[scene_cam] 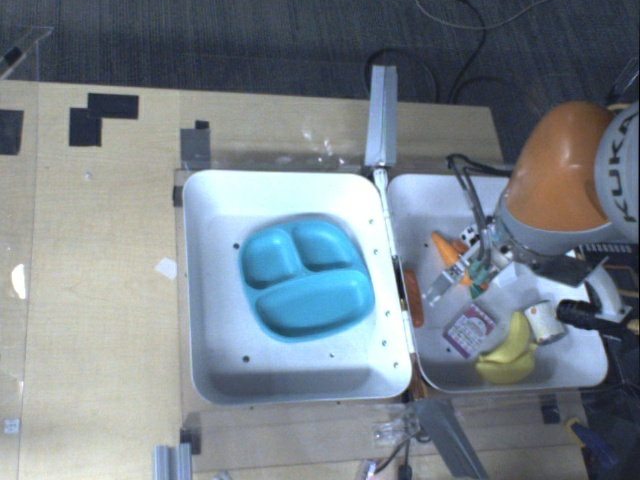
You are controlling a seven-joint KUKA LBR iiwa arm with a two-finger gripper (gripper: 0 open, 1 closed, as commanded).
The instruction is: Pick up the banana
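The counter (100,268) carries two white bins side by side, and I work over the right bin (430,200). The left bin (200,298) holds a blue sectioned tray (305,278), which is no concern of mine.

My arm (565,173) comes in from the right and hangs over the right bin's far right corner, with my jaws (462,266) down over the middle of that bin, near its left wall. Whether my jaws are spread or pressed together I cannot tell; the tips are lost among small clutter, and I see nothing yellow between them.

The banana (509,351) lies on the bin floor close to the near edge, towards the near right corner. From my jaws it sits nearer the camera and to the right, apart from them. Its long axis runs slantwise: one end points up towards the right wall, the body curves down and spreads along the near edge.

Between us lies a small purplish packet (468,329), just beside the banana. An orange carrot-like piece (446,249) lies close by my jaws.

I judge I must cross that slant, closing across the banana's narrow width.
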